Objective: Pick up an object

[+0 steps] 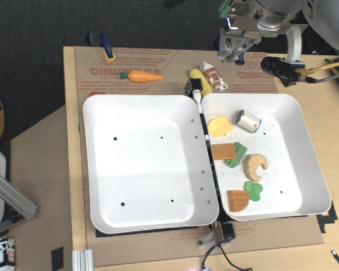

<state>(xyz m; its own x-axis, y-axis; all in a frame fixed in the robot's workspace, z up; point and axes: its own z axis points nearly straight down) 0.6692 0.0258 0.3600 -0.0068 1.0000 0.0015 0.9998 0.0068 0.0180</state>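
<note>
Starting at the near edge of the right bin (pixel 305 151): an orange wafer-like piece (pixel 237 200) lies by the near rim, touching a green leafy piece (pixel 253 190). Just beyond sits a tan croissant (pixel 256 166). Toward the bin's left wall, a brown flat slab (pixel 223 151) overlaps a second green piece (pixel 237 154). Farther back, a yellow lump (pixel 220 126) rests near the left wall, and a small white cylinder (pixel 249 121) lies beside it, apart from it.

The left bin (pixel 147 162) adjoins the right bin along a shared edge.

Past the bins' far rims, on the cardboard sheet (pixel 175 66), lie a yellow-and-black item (pixel 196 81), a brown packet (pixel 214 79), a toy carrot (pixel 141 76) and a blue-and-yellow clip (pixel 107 48).

The gripper (pixel 233 51) hangs above the far edge of the bench, beyond the right bin, clear of all objects; nothing is between its fingers, whose spacing cannot be determined.
</note>
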